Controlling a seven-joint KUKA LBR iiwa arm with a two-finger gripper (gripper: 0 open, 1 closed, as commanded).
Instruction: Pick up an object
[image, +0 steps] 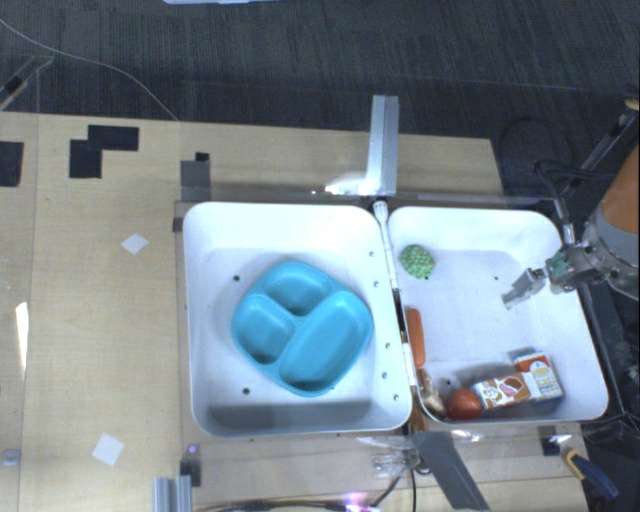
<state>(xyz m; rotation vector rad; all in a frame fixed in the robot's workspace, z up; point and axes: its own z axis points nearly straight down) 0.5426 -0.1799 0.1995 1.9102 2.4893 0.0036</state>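
On my counter (90, 330), the left bin (200, 300) holds a blue 3-compartment tray (302, 327). The right bin (480, 240) holds a green ball (417, 262), orange carrot (415, 337), red tomato (463, 404) and carton (517, 385), its print unreadable. My gripper (522, 288) hovers above; whether its fingers are apart, I cannot tell.

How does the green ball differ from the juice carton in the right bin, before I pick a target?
The green ball is round and small; the juice carton is a longer, boxy pack lying on its side. The ball is green all over; the carton is orange, red and white. The ball sits apart near the bin's far left corner; the carton lies along the near wall beside a red fruit. Both rest in the right bin.
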